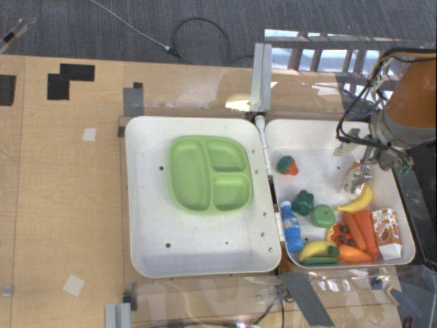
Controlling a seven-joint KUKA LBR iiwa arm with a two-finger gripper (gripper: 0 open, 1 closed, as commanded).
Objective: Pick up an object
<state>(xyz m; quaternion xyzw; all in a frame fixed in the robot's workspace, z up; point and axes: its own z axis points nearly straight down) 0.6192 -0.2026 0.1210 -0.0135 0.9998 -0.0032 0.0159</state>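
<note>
My gripper [358, 178] hangs over the right bin [311, 145], just above the upper end of a yellow banana [361, 199]; nothing shows as held in it. Toy food lies along the bin's front. A red strawberry [287, 165] sits alone near the middle. A dark green pepper [302, 201], a round green piece [323, 215] and a blue bottle [291, 229] lie left of the banana. Orange carrots [362, 229] and a small carton [387, 227] fill the front right corner.
The left bin [153, 244] bears a green divided plate [209, 174]. A second banana [315, 249] and a green vegetable [325, 259] lie at the right bin's front edge. A metal frame [328, 57] stands behind the bins. Cables [362, 94] hang by the wrist.
</note>
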